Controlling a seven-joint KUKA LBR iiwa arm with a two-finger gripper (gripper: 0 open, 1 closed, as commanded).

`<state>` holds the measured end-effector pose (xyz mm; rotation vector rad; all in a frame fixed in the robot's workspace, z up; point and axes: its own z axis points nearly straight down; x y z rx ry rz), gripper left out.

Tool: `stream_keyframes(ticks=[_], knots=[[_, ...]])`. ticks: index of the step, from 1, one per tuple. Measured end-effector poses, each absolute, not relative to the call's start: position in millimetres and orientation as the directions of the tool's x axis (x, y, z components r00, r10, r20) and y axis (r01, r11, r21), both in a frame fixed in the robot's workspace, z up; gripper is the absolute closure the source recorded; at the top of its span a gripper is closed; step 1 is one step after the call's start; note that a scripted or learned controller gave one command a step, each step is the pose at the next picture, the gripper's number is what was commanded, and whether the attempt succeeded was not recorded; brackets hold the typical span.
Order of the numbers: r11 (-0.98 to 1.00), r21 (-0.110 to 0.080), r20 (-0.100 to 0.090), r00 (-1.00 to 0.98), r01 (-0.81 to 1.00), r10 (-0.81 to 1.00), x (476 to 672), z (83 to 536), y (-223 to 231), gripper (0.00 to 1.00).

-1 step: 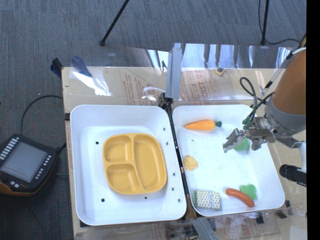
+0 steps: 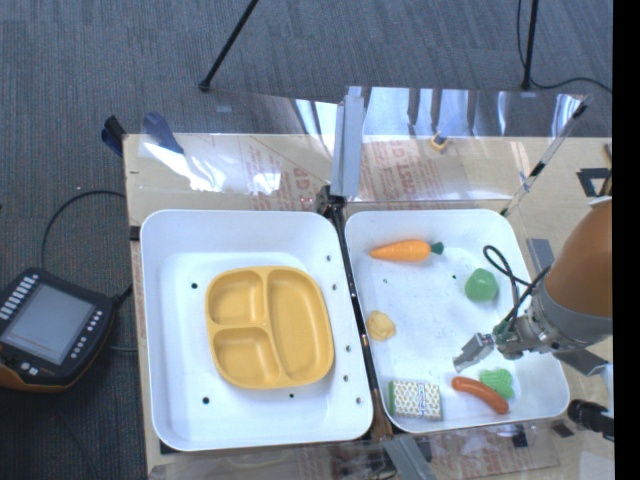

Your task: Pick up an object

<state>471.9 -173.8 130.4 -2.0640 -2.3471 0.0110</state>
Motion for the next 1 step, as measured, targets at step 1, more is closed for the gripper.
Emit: stream_keyframes(ticks=[1], knots=[[0.228,-0.007,0.006,-0.228,0.974,0.974,475.4,83.4,-172.5,0.0]])
